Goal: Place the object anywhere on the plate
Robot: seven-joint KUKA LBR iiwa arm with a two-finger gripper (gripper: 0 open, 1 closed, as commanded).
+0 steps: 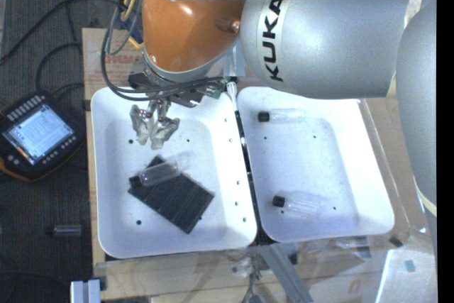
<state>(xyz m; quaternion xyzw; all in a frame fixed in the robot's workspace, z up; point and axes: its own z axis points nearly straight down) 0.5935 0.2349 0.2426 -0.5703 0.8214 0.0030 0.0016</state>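
Note:
A black square plate (177,201) lies tilted in the near part of the left bin (113,223). A clear vial (160,171) with a black cap rests across the plate's far-left corner, cap end toward the left. My gripper (155,130) hangs just beyond the vial, above the bin floor, open with nothing between its fingers. The orange wrist band and grey arm cover the far edge of both bins.
The right bin (355,223) holds two more clear black-capped vials, one at the far left (282,116) and one at the near left (301,204). A ridge (242,167) divides the bins. A teach pendant (39,135) lies on the floor to the left.

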